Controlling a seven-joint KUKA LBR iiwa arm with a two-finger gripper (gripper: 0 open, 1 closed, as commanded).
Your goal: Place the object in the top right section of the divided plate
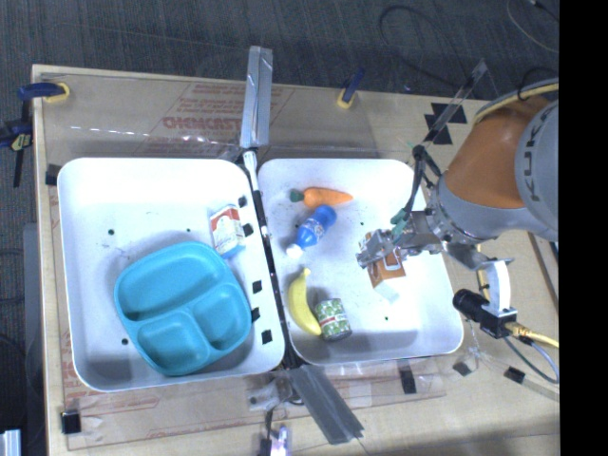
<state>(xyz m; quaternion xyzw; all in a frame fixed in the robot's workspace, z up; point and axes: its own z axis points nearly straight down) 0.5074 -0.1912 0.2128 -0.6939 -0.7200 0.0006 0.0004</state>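
**Brown packet under the hand, blue plate waiting one bin over**

Brown and orange, a small flat packet (pixel 388 270) lies directly beneath the hand (pixel 380 252) in the right bin (pixel 432 326); the metal of the hand overlaps its upper edge, and whether the packet sits between the fingers or merely under them I cannot tell, nor whether the hand is spread or pressed together; by my reading this packet is the object the task means, since the hand is poised over it and nothing else. The arm (pixel 494 174) reaches in from the right, its orange band bulking above the wrist, which keeps the hand tilted toward the middle of the bin.

Outward from there, the other things in the right bin lie well apart from the hand: a blue bottle (pixel 313 227) on its side, a carrot (pixel 325 197) just above it, a banana (pixel 301 304) along the left wall touching a small green can (pixel 332 319).

Across the divider, in the left bin (pixel 85 255), the blue divided plate (pixel 182 306) lies skewed, so its top right section is the one nearest the divider; a small red and white carton (pixel 225 228) lies just above that rim; a release would need to clear it. Both bins sit on the counter (pixel 142 112).
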